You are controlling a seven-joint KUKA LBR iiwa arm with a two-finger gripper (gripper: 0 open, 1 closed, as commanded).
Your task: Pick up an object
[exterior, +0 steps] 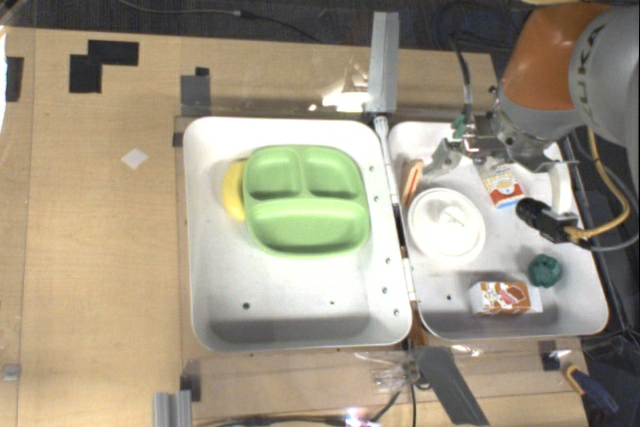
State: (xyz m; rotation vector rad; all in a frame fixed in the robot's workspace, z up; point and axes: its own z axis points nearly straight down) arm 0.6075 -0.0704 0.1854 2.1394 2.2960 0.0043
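We are in the approach step: the tool (462,150) hovers at the right bin's (590,315) far edge, grip state unclear. Next we descend onto the white bowl (447,221).

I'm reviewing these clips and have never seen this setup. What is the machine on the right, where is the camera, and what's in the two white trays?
One camera looks down at a slant on two white bins. The grey and orange robot arm reaches in from the right; its hand hovers over the right bin, with nothing visibly held. That bin holds a white round lid, two small cartons, a teal object and an orange stick. The left bin holds a green divided plate over something yellow.
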